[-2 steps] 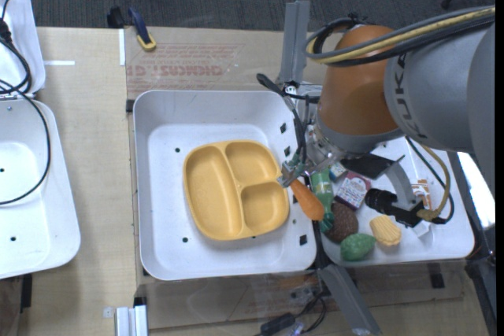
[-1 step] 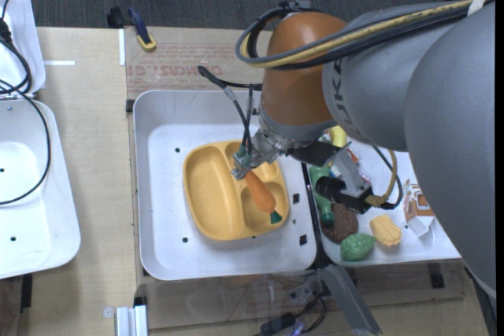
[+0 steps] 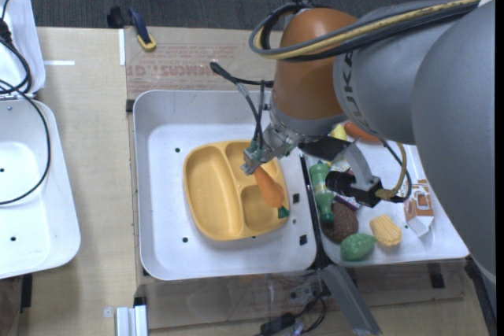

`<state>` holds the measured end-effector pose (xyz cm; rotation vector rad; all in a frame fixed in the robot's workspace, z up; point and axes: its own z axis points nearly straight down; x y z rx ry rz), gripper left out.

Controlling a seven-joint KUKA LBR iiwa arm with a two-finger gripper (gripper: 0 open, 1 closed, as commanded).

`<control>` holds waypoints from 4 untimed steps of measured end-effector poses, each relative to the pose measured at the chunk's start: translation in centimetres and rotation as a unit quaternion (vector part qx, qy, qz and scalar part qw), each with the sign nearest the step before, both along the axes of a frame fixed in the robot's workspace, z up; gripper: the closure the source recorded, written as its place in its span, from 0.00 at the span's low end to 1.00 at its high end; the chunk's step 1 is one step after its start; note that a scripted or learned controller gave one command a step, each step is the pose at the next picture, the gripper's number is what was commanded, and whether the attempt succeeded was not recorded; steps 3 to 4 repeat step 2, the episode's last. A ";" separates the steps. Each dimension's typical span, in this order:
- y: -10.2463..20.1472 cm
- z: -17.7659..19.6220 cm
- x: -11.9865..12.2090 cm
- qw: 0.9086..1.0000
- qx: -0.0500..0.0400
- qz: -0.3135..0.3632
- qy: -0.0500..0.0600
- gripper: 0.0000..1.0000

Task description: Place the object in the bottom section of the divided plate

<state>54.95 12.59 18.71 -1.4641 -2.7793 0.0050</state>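
Jaws [image 3: 255, 159] of the KUKA arm [image 3: 394, 67] hung over the yellow divided plate [image 3: 213, 197] in the left white bin [image 3: 157, 193], pinching the upper end of a toy carrot [image 3: 269, 186]. Carrot slanted down and to the right, its green tip at the plate's right rim, over the lower right section. Right bin [image 3: 441, 244] held a green toy vegetable [image 3: 357, 246], a yellow corn piece [image 3: 385, 230], a dark brown item [image 3: 342, 220]. A blue-and-yellow clamp [image 3: 140, 29] lay on the counter [image 3: 79, 67].
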 end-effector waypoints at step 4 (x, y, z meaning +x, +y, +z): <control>6.8 0.8 -1.1 0.997 0.000 -0.072 0.000 0.00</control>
